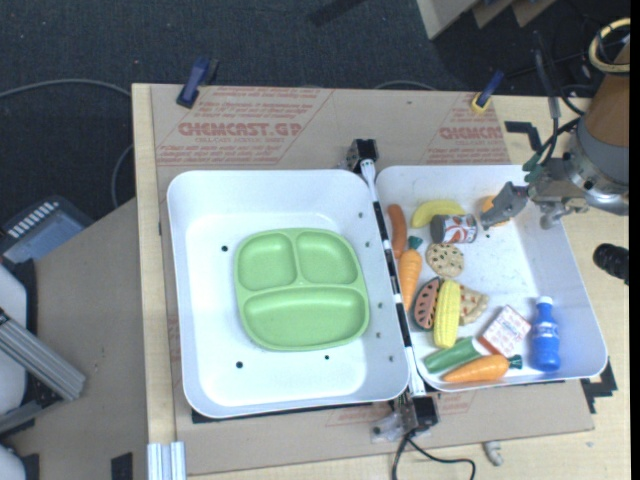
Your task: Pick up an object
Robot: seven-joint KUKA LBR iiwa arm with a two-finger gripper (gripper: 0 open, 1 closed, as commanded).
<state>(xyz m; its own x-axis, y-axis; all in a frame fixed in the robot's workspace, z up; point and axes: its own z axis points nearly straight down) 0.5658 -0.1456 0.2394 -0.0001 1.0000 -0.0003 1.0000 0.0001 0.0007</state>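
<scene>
gripper (497,208) sits low over the right bin (570,258), near its far right corner, just beside a banana (437,211) and small can (456,230). jaw opening cannot be told; nothing seen held. green divided plate (300,288) lies in left bin (200,268).

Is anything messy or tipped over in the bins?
The can in the right bin lies on its side by the banana. The toy food is jumbled along that bin's left side. The green plate sits flat in the left bin.
</scene>
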